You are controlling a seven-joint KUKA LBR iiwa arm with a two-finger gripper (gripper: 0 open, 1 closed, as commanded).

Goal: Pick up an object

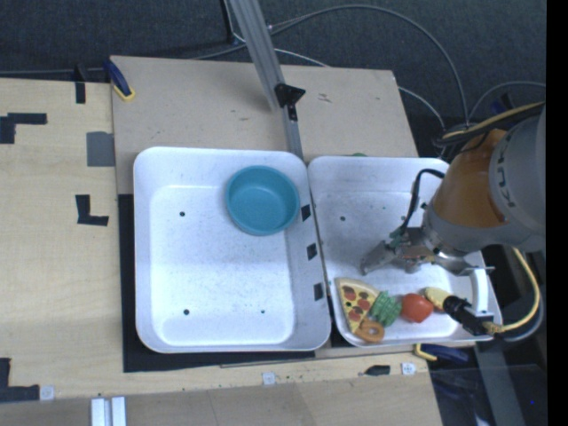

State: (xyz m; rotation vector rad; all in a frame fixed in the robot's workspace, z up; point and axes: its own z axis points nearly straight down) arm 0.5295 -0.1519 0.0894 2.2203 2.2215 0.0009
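Front edge: bare strip of the counter [53,327], bins set just behind.
Toy cluster: pizza slice [356,300], green piece [385,308], tomato [416,307] and yellow piece [437,296] in a row along the near wall of the right bin [355,185]; any one fit as the pick.
End effector [373,260]: just above that row, over the bin floor, apart from every toy; fingers spread, pinching nothing.
Step in hand: approach, by the look of it; no grasp yet.
Next move: shift toward the near wall, line up over one toy, descend, close.
Left bin [169,327]: blue bowl [262,200] at its far right corner, well apart from the arm.
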